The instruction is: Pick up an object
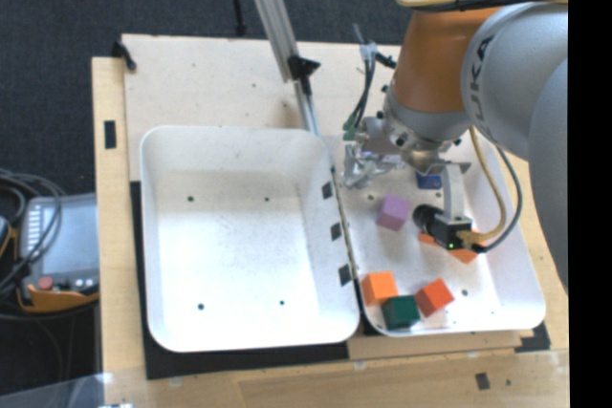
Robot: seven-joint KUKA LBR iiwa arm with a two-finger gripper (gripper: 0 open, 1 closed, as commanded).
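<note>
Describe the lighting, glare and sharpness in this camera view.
Camera view: even, soft light; the left bin is bright, near washed out, with faint shadows; a gloss highlight sits on the arm's orange band; the purple block and green block look slightly soft.

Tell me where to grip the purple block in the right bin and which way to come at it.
Grip the purple block across two opposite flat side faces, coming straight down from above. It looks like a small cube lying flat on the right bin's floor, with bare floor around it, apart from the orange block and green block near the front. Turn the gripper to match its slightly skewed edges.
</note>
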